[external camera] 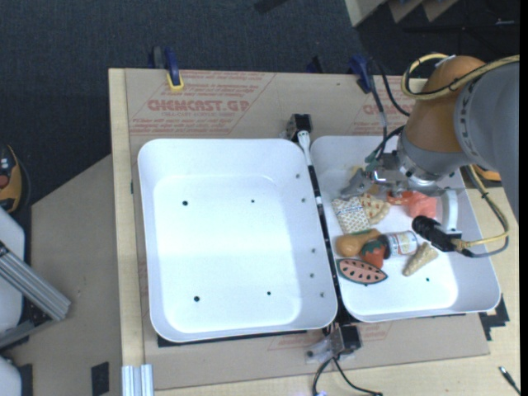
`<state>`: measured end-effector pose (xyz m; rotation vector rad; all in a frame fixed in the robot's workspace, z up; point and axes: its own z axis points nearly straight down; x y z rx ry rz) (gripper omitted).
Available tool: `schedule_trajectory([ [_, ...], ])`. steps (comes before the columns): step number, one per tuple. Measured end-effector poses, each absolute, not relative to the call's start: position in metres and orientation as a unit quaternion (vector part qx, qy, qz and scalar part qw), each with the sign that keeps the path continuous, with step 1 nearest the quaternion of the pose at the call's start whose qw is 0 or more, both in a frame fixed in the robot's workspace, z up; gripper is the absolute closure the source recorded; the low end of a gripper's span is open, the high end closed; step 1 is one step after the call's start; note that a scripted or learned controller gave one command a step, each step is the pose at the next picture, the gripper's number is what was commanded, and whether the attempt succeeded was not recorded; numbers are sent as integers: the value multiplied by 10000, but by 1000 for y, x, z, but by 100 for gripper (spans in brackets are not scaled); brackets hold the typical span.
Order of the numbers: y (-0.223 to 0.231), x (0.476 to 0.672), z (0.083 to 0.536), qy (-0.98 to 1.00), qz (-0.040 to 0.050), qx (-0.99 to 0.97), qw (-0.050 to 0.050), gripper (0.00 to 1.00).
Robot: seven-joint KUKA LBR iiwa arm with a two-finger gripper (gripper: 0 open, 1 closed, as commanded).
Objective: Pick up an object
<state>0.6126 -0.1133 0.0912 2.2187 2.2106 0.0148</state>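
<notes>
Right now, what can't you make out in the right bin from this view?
- Gripper: whether its fingers are open or shut; the wrist covers them.
- Red item: mostly hidden under the arm, identity unclear.
- Right bin: upper part covered by the arm.
- Small bottle: label too small to read.

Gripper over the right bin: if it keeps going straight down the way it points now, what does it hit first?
Probably the pile of small objects beneath the gripper, near the pale mesh-patterned piece, in the right bin. Depth is hard to judge from this slanted view, so it could land on bin floor beside them.
</notes>
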Motion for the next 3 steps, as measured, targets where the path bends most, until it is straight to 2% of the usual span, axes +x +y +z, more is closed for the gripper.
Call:
schedule_trajectory([
  [1,-93,664,86,7085,23,7057,31,0],
  [2,-98,608,85,7065,-14,7077,-21,0],
  [3,-92,669,85,7079,18,7063,25,0],
])
